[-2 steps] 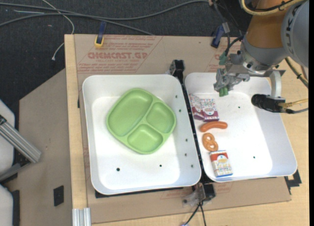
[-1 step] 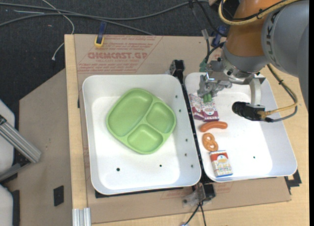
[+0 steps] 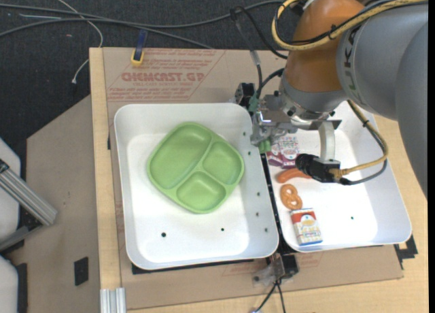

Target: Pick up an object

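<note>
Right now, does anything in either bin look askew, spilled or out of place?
Nothing stands out. The green plate lies flat, turned at an angle, in the left bin; the small box and pretzel lie loose.

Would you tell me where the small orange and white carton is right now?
The carton lies in the right bin, near its front left corner, just below the orange pretzel.

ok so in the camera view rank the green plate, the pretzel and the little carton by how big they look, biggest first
1. green divided plate, by far the largest, in the left bin
2. small carton, in the right bin
3. pretzel, a bit smaller than the carton, just above it

All lie at similar depth, so the order seems safe.
</note>
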`<action>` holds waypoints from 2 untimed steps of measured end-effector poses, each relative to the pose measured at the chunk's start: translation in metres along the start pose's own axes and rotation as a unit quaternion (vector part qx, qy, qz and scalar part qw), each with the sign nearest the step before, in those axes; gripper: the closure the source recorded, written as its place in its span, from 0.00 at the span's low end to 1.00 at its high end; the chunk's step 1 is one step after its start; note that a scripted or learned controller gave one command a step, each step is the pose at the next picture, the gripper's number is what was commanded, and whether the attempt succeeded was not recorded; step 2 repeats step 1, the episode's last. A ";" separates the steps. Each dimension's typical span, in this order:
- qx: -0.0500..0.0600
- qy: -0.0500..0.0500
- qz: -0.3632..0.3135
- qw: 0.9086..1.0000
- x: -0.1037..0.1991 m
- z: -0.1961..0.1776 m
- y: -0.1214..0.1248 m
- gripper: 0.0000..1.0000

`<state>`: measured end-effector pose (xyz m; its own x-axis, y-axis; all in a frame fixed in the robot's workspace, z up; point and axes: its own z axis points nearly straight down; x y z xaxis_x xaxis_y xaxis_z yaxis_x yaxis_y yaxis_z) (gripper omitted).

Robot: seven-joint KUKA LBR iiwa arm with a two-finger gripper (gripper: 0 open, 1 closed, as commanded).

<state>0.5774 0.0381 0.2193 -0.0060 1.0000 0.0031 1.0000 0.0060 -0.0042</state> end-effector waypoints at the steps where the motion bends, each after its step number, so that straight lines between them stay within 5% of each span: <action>1: -0.002 0.000 0.000 1.000 0.054 -0.007 -0.008 1.00; 2: -0.002 0.000 0.000 1.000 0.054 -0.007 -0.008 1.00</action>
